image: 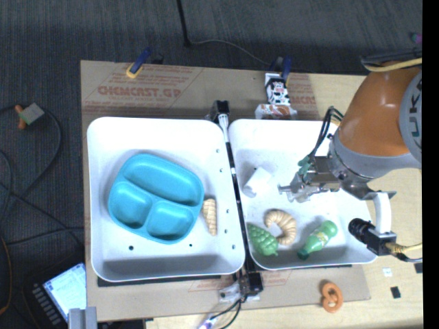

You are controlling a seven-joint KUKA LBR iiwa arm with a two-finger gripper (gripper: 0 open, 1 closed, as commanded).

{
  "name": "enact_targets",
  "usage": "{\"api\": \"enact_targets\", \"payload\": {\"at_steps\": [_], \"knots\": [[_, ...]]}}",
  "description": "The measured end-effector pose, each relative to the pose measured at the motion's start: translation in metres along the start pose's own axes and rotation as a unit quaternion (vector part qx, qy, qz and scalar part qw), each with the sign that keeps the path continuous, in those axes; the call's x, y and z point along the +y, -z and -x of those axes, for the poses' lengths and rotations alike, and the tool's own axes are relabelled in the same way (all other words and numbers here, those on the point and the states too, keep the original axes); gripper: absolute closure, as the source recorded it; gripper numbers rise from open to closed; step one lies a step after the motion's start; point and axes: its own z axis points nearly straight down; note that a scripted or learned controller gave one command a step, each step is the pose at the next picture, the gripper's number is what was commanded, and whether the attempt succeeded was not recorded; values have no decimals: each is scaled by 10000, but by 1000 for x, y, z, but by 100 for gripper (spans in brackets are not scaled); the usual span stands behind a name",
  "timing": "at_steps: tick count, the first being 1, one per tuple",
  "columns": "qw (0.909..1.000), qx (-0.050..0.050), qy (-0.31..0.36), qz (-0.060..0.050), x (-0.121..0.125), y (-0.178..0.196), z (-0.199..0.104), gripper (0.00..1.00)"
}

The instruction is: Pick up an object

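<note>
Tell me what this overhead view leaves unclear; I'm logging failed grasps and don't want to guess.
- Gripper, camera view: small and blurred over the right bin; nothing certain can be read about any grasp.
- White object, camera view: washes out against the white floor, so its shape and identity stay unclear.
- Arm, camera view: cut off by the right edge.
- Small orange object on the bench, camera view: too small to identify.

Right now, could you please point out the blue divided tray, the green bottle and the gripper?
blue divided tray (156,196): camera view, on its middle ridge.
green bottle (318,239): camera view, on its body.
gripper (291,191): camera view, between its fingertips.
</note>
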Motion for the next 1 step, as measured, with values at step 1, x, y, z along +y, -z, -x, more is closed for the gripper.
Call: {"api": "enact_targets", "payload": {"at_steps": [1], "knots": [[10000, -2, 0, -3, 0, -24, -19, 100]]}}
